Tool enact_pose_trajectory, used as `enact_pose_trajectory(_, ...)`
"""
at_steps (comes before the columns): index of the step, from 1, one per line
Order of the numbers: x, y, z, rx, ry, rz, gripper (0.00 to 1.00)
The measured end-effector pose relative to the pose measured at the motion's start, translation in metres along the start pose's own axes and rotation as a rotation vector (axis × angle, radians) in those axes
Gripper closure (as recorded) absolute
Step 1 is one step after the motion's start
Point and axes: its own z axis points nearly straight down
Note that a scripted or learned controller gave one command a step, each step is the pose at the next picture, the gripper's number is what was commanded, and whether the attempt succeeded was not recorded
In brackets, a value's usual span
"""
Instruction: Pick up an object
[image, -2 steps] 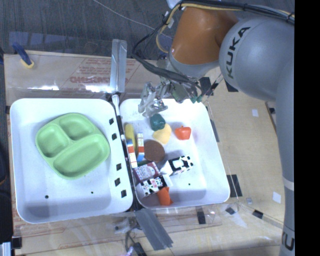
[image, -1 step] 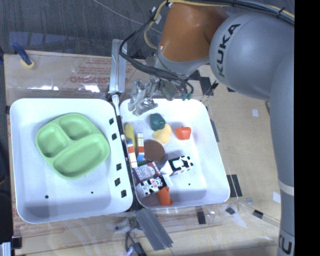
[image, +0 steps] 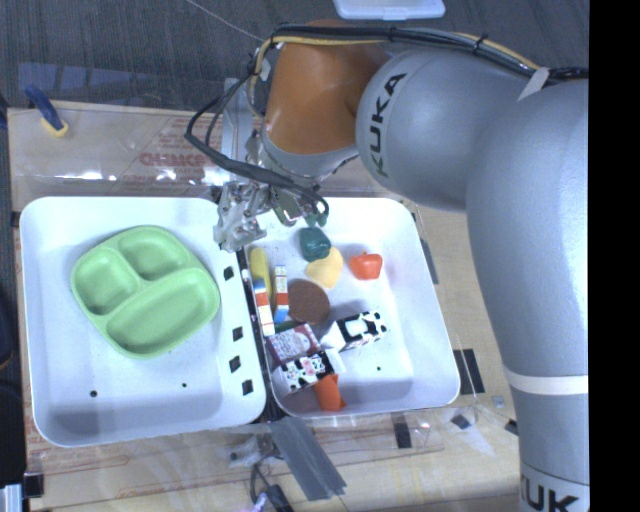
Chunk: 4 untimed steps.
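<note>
My gripper (image: 243, 222) hangs over the upper left corner of the right bin (image: 415, 300), by the wall between the two bins. Nothing shows between its fingers. Below it lie a yellow stick-like item (image: 260, 266), a teal object (image: 315, 243), a pale yellow object (image: 324, 268), an orange piece (image: 367, 266), a brown disc (image: 307, 301), a black-and-white cow toy (image: 361, 329), a dark red packet (image: 295, 346) and an orange cylinder (image: 329, 393). The objects cluster in the left half of that bin.
The left bin (image: 60, 400) holds a green divided plate (image: 146, 288). The arm's large grey body (image: 500, 180) covers the right side of the view and the right bin's far edge. Cables (image: 215, 120) loop above the gripper.
</note>
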Motion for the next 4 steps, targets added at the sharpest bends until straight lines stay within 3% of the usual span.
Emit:
enact_pose_trajectory(1, 0.075, -0.044, -0.003, 0.004, -0.001, -0.404, 1.0)
enact_pose_trajectory(2, 0.07, -0.134, 0.038, 0.003, -0.003, -0.953, 1.0)
enact_pose_trajectory(3, 0.07, -0.133, 0.037, 0.003, -0.004, -0.954, 0.0)
enact_pose_trajectory(4, 0.048, -0.14, 0.094, 0.01, -0.009, -0.911, 0.0)
